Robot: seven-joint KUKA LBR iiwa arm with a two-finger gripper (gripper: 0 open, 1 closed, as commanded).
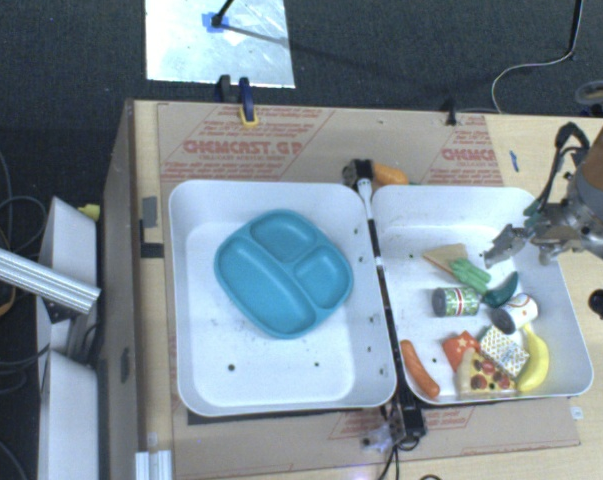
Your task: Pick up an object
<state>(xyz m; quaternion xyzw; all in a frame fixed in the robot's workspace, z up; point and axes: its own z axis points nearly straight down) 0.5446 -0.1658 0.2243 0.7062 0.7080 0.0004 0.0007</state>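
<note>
The right bin (421, 213) holds several toy foods. A tan wedge (445, 258) and a green piece (471, 273) lie near its middle. Below them are a small can (455, 301) on its side, a teal piece (502, 289) and a white cup (518, 313). Along the front lie a sausage (419, 368), a pizza slice (481, 373), a checkered block (502, 346) and a banana (536, 361). My gripper (521, 240) hangs over the bin's right part, just above the teal piece and right of the green piece. Nothing is visibly held in it.
The left bin (211, 368) carries a blue divided plate (284, 271). An orange item (389, 176) lies outside the bins at the top of the divider. Cardboard (281, 148) surrounds both bins. The arm's body (596, 193) covers the right bin's far right edge.
</note>
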